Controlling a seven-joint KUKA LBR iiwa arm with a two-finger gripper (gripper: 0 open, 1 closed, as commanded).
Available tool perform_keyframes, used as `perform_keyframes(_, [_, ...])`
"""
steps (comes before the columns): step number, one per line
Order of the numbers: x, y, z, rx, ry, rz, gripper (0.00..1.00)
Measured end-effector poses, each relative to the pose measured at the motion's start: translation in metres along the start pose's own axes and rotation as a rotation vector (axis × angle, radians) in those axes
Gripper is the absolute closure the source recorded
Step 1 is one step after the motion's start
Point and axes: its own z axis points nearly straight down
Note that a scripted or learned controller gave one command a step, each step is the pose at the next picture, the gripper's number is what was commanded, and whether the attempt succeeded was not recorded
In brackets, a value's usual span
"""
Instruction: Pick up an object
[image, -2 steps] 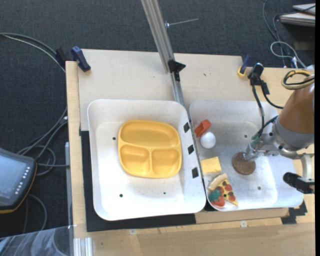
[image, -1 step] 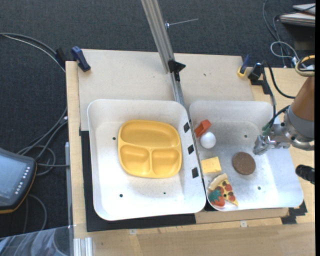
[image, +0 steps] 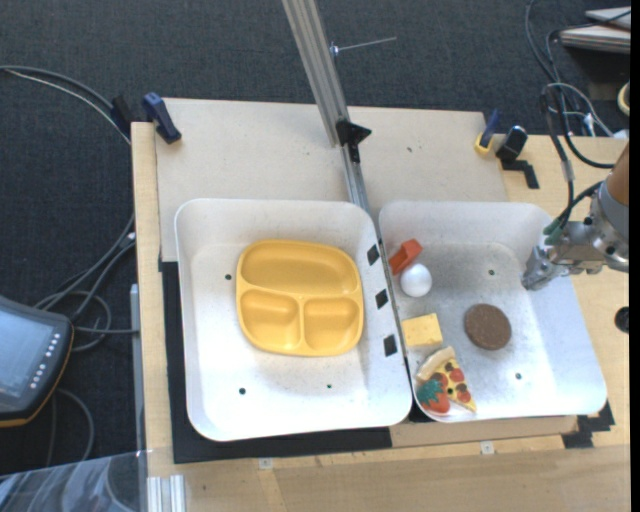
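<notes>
In the right bin lie a brown round patty, a yellow cheese block, a pizza slice at the front, a white ball and a red piece beside it. My gripper hangs over the right bin's right side, up and to the right of the patty and apart from it. Nothing shows between its tips.
The left bin holds a yellow divided plate. A metal pole rises from the back between the bins. Clamps sit at the bench's back corners, and cables trail at the right.
</notes>
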Motion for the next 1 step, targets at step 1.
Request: perform_keyframes(1, [-0.0003, 0.0021, -0.0544, 0.001, 0.0, 0.0, 1.0])
